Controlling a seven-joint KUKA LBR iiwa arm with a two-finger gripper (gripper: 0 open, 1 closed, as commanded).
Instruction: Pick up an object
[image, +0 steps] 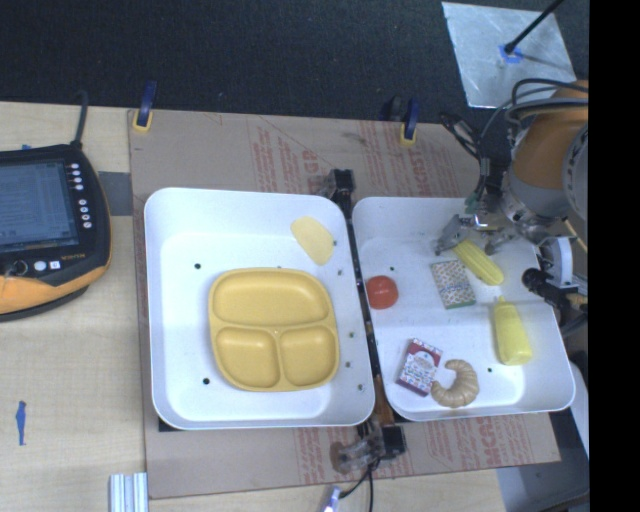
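1. Yellow corn cob lies in the right bin, near its back edge, long axis slanting from back-left to front-right.
2. Gripper sits directly over the cob's back end, just beside or touching it; the cob is not visibly held.
3. Finger state: cannot tell.
4. Patterned packet lies just left of the cob; risk of nudging it.

A yellow corn cob lies tilted in the right bin's far half, just beside a speckled packet.
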